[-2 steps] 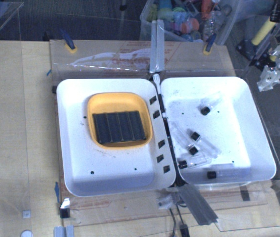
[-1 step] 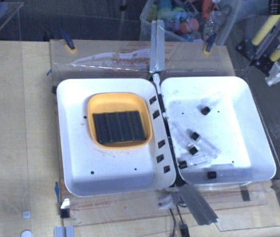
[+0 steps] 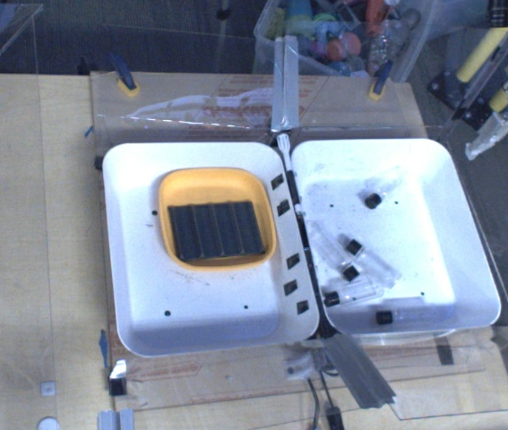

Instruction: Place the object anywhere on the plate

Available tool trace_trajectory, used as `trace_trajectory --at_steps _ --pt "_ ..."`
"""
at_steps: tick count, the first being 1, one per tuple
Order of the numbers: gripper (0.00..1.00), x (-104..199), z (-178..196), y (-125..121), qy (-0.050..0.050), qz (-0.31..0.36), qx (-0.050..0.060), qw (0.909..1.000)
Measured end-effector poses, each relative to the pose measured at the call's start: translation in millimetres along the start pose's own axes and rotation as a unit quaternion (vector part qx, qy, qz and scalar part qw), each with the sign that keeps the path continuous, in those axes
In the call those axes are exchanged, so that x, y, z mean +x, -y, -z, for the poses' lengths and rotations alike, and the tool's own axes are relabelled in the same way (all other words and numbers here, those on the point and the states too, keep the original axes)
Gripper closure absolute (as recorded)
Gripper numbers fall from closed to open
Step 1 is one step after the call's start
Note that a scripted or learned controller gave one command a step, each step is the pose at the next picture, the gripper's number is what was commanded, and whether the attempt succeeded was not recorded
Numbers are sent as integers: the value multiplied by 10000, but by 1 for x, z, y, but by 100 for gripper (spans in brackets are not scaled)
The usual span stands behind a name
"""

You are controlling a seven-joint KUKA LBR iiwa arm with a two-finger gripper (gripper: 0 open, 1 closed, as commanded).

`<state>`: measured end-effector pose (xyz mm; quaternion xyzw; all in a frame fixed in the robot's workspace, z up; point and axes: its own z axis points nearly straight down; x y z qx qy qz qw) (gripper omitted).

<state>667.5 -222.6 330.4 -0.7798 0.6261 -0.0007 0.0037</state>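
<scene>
Orange plate (image 3: 171, 195) in left bin; dark ribbed slab (image 3: 216, 231), seemingly flat, on it.

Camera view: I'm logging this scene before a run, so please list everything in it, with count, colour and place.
Bins: two, white, side by side on the bench.
Plate: one, yellow-orange, in the left bin.
Dark ridged block: one, black, lying on the plate.
Clear vials with black caps: several, exact count unclear, scattered in the right bin.
Clear tub of toys: one, mixed colours, behind the bins.
Clamps: two, blue and yellow, at the bench's back edge.
Bench: one, light wood.
Arm: part of it at the upper right edge, grey and pale; gripper too unclear to describe.
</scene>
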Motion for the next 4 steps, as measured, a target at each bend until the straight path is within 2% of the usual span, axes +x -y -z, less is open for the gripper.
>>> trace_trajectory --at_steps 1,2,3,4 --pt "0 -10 -53 2 20 1743 -31 9847" --pt "0 -13 -22 4 2 3316 -11 9434" --pt "0 -11 -46 3 14 5266 -15 8501" --pt "100 -16 -37 5 29 5290 13 8486"
